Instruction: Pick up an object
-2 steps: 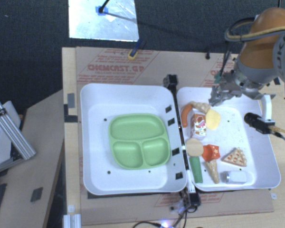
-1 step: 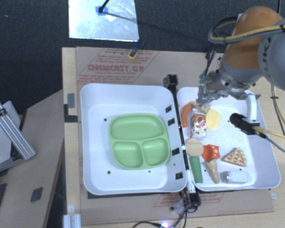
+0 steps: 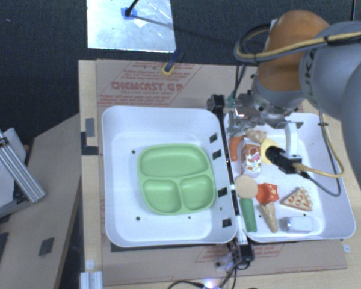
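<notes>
Here the grey arm [image 3: 331, 59] reaches into the right bin [image 3: 340, 218]; its gripper [image 3: 243, 122] sits at the bin's eleven o'clock, grip state impossible to tell. The left bin [image 3: 117, 161] carries a green tray [image 3: 174, 178]. Toy foods cluster at seven o'clock: pizza slice [image 3: 298, 199], green stick [image 3: 248, 214].

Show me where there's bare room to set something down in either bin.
The left white bin has bare floor around the green three-compartment tray, widest along its far and left sides. The right white bin is crowded: pizza-slice toy, green stick, round tan disc, with the gripper over the far end.
</notes>
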`<action>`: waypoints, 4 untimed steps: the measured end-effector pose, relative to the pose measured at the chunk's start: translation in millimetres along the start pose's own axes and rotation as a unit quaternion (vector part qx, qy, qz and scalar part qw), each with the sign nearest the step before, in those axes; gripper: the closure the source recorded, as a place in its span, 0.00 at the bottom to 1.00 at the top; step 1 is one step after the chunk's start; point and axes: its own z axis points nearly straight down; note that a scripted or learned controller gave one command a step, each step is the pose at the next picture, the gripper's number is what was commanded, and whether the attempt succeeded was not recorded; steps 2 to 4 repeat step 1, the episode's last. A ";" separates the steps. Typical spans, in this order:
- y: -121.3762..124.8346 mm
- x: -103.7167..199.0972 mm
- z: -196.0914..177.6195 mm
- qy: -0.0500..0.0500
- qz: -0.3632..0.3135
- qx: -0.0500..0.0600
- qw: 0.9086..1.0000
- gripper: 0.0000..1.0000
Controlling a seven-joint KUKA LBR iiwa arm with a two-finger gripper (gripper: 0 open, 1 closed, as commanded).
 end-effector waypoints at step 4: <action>-3.1 2.8 -7.6 -0.001 0.002 -0.001 1.000 1.00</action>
